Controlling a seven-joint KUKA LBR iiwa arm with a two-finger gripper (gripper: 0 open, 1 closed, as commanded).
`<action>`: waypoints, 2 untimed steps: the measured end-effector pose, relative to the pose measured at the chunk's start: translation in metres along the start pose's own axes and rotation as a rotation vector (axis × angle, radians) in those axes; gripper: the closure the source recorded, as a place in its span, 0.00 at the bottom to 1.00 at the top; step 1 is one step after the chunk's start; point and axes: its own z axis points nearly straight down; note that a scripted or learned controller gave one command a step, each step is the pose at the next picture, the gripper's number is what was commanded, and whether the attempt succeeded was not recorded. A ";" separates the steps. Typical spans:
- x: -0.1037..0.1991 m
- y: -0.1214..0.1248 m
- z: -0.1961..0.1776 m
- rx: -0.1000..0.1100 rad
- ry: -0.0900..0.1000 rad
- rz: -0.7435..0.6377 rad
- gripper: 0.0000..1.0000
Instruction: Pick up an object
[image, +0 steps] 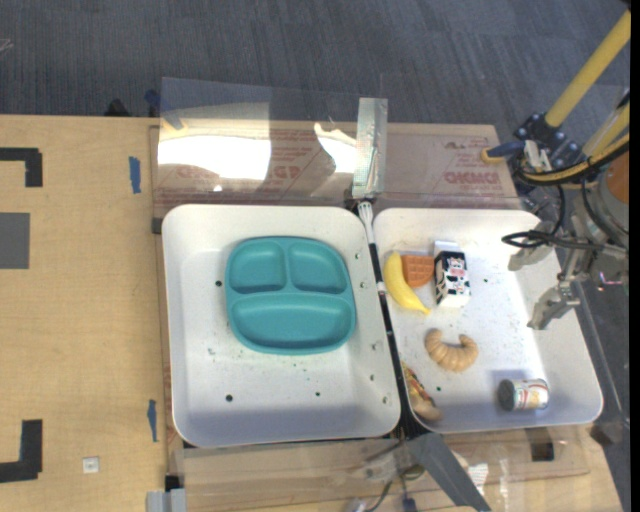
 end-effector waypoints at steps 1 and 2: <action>-0.061 0.078 0.130 0.000 -0.022 0.052 0.00; -0.066 0.079 0.115 0.003 -0.041 0.049 1.00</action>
